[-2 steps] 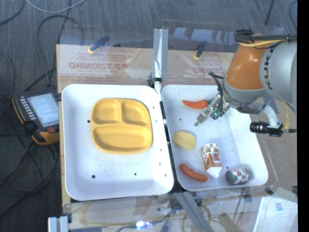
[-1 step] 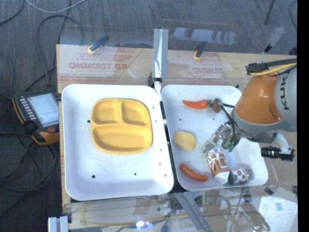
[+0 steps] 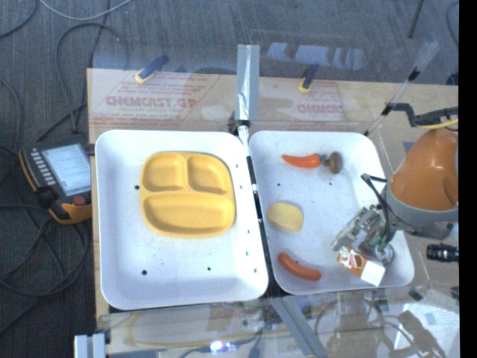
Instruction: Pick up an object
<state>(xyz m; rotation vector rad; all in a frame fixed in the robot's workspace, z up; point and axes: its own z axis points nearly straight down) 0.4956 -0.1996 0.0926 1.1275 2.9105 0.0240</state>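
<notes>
We see the hand [image 3: 363,233] low in the right bin [image 3: 328,142], close to that bin's right wall and toward its near right corner; we cannot tell how its grip stands or whether it has hold of anything. A small white and red packet [image 3: 363,265] lies just below the hand, at the bin's near right corner. The other pieces sit apart from it — an orange carrot [image 3: 301,160] near the far edge with a small brown object [image 3: 335,162] just beside its tip, a pale yellow round piece [image 3: 285,216] close to the left wall, and a red-orange sausage [image 3: 299,266] near the near edge. Bare white floor lies between the yellow piece and the hand. In the left bin [image 3: 119,274] a yellow divided tray [image 3: 188,193] takes the middle, with bare margins at every wall — widest along the near edge.
</notes>
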